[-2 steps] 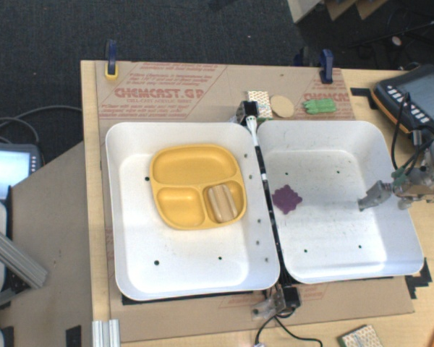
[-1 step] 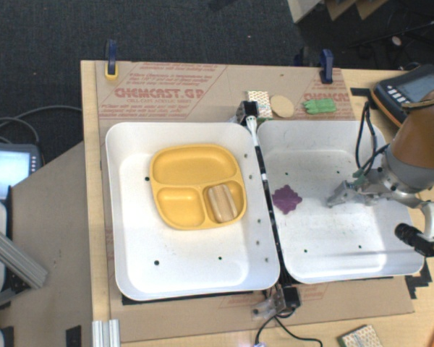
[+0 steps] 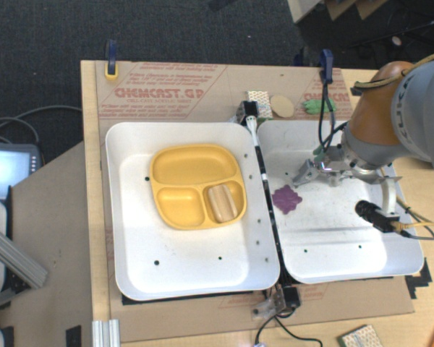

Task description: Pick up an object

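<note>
Two glossy white bins, yellow compartmented plastic plate, ragged purple piece

Two white bins sit on a tan bench printed with red lettering. In the left bin lies a yellow divided plate bearing a beige block. Right of the plate, in the other bin, lies a purple piece. The arm is grey with an orange band.

A robotics lab: clamped bench board, two white bins, loose cables, dark carpet.
</note>
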Robot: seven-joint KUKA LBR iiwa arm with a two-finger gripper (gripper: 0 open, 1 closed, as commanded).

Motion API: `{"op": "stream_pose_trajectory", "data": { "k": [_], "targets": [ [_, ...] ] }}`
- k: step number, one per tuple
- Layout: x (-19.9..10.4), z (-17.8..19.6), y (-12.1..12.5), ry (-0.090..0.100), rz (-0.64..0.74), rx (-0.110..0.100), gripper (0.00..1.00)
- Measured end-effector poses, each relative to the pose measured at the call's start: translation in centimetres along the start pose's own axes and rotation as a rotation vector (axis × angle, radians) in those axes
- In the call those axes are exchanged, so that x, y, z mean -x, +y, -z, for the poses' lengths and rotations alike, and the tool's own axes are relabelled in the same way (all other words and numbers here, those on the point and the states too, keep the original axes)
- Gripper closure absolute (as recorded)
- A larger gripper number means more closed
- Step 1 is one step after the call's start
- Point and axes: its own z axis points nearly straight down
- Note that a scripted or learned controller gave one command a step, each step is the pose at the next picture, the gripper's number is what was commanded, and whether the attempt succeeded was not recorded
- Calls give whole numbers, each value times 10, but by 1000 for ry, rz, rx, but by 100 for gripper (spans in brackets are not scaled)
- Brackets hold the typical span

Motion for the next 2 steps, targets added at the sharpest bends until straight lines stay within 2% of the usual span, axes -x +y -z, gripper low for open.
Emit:
{"op": "stream_pose_trajectory", "data": {
  "k": [1, 2],
  "targets": [
    [-39, 0, 12, 0, -4, -2, 0],
    [-37, 0, -37, 2, -10, -11, 0]
  ]
}}
